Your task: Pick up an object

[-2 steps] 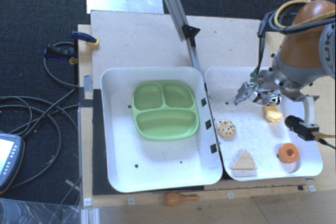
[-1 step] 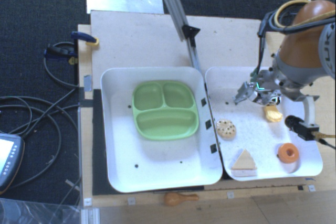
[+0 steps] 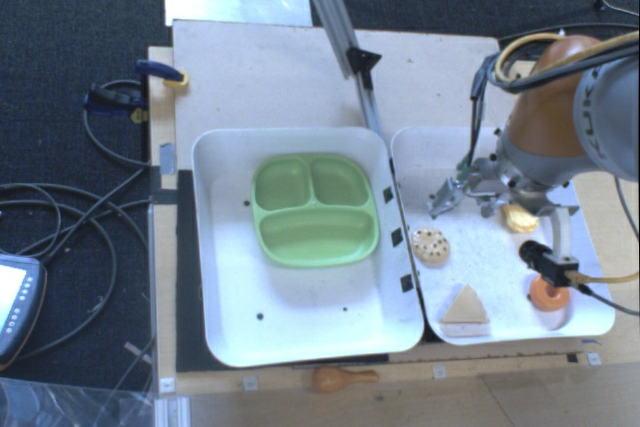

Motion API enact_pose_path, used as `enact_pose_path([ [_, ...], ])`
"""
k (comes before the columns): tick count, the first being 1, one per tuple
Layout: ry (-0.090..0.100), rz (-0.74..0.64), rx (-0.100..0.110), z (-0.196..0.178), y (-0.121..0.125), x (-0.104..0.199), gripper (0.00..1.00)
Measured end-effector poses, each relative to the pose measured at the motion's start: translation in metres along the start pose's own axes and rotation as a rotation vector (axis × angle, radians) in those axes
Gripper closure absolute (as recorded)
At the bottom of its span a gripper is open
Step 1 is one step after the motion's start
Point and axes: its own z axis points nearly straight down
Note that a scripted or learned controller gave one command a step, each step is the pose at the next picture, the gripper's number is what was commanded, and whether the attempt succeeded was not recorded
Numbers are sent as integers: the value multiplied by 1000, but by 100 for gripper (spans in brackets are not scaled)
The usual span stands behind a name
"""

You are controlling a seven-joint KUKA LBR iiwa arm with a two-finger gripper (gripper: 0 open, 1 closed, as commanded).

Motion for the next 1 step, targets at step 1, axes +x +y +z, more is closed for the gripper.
enact_pose_path([
  [1, 1, 1, -1, 60, -7, 1, 0],
])
